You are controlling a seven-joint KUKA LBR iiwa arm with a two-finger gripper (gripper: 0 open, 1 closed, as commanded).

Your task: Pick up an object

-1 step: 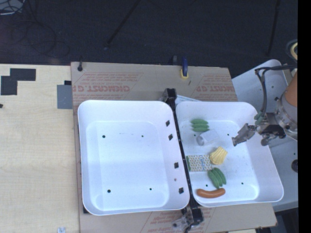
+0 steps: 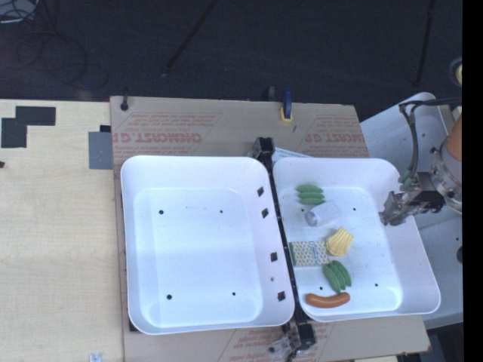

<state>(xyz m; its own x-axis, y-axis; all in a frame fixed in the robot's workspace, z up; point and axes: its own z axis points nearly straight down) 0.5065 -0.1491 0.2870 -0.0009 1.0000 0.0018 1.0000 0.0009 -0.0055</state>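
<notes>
I hang my dark two-finger gripper (image 2: 392,211) over the right white bin's (image 2: 411,296) edge, jaws' state unclear, since the ridged yellow corn piece (image 2: 339,241) lies nearest.

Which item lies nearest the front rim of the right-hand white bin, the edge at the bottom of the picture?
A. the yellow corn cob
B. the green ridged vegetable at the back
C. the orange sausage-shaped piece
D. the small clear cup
C: the orange sausage-shaped piece lies lowest in the right-hand white bin, just inside its front rim, below the dark green vegetable and the yellow corn cob.
</notes>
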